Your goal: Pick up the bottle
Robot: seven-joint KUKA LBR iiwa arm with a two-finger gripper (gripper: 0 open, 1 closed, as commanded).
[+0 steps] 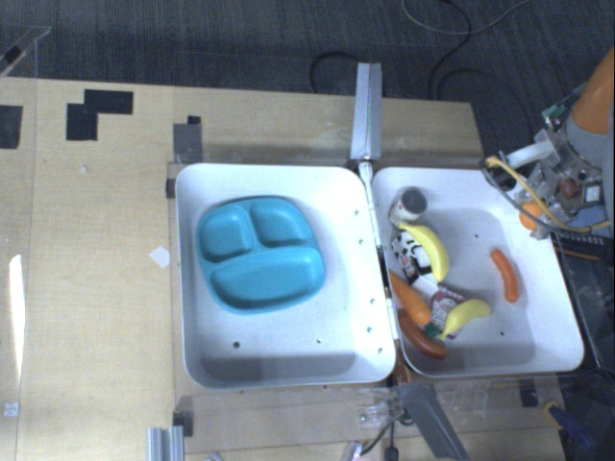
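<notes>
Surveying from above, recorded two shallow white bins with rounded corners, set side by side on a pale wood-grain bench (96, 257) and parted by a thin metal rail (367, 113). Left bin (192, 353): smooth moulded plastic, dotted with small holes; held one glossy blue plate (259, 253), a rounded square divided into three compartments, lying flat near the middle. Right bin (548, 344): held a crowded heap against its left wall. Bottle (411, 254): lay on its side along that wall, a white body with black patches and a round grey cap pointing toward the far edge; was crossed and partly covered by a curved yellow banana (430, 246) resting on top. Found just below it a tapered orange carrot (411, 301), a small crumpled packet (444, 305) in red and white, a second, shorter banana (468, 313), and a dark reddish sausage shape (423, 342) at the near wall. Found apart from the heap, alone on the bin floor to the right, a smooth orange-red sausage (504, 275). Gripper (553, 195): hung at the right bin's far right corner, a tangle of grey metal and looped yellow cable below the orange band, well apart from the bottle; held nothing visibly, and whether wide or narrow could not be told.
</notes>
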